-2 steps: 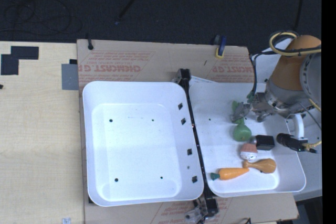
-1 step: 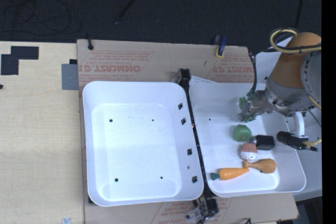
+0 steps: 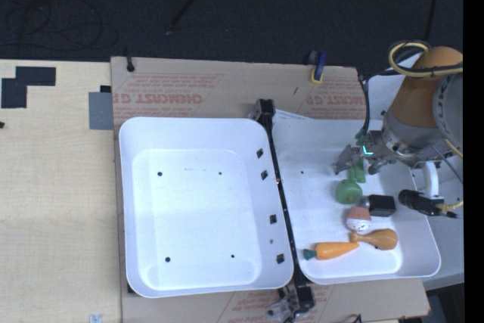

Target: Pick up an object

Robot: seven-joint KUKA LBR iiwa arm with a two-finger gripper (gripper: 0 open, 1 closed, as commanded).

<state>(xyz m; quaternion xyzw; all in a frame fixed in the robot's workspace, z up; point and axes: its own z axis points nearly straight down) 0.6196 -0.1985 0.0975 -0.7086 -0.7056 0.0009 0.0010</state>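
Observation:
My gripper (image 3: 358, 165) is over the right bin (image 3: 318, 144), reaching in from the right, its fingers (image 3: 342, 164) spread apart and open. Directly under it lies a green rounded toy (image 3: 349, 191), whose upper end comes up close to the fingertips; I cannot tell whether they touch. In front of the green toy are a small black block (image 3: 380, 204), a pink and white round toy (image 3: 358, 218), an orange-brown pear-shaped toy (image 3: 379, 239) and an orange carrot (image 3: 336, 250) with a green tip near the bin's front wall.
The left bin (image 3: 136, 163) stands beside the right one, a black divider strip (image 3: 274, 185) between them. Both rest on a cardboard sheet (image 3: 197, 87). Cables and a black handle (image 3: 423, 201) hang off the arm at the right rim.

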